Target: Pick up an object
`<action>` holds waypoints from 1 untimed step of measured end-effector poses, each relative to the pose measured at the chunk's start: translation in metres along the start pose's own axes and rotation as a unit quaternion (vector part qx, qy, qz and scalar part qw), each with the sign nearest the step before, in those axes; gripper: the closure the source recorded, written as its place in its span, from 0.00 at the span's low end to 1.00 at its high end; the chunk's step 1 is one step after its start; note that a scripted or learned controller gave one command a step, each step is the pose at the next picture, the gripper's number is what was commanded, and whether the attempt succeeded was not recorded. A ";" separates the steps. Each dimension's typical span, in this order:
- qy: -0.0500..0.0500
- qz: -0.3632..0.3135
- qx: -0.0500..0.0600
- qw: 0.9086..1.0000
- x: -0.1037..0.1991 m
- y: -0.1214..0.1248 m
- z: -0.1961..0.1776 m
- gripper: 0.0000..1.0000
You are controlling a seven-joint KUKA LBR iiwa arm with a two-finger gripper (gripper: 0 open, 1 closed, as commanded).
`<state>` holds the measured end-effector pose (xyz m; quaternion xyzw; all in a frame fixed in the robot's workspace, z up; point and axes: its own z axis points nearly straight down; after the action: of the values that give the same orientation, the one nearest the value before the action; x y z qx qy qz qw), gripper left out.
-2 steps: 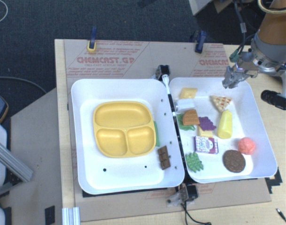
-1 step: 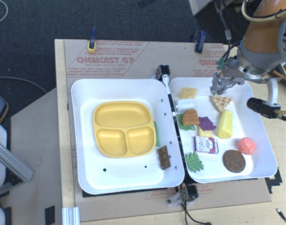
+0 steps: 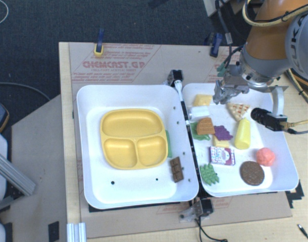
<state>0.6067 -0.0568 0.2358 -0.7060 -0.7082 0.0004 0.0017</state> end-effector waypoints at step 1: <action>0.000 0.000 0.001 1.000 0.055 -0.011 0.011 1.00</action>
<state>0.5956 -0.0018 0.2250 -0.7058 -0.7084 0.0010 0.0020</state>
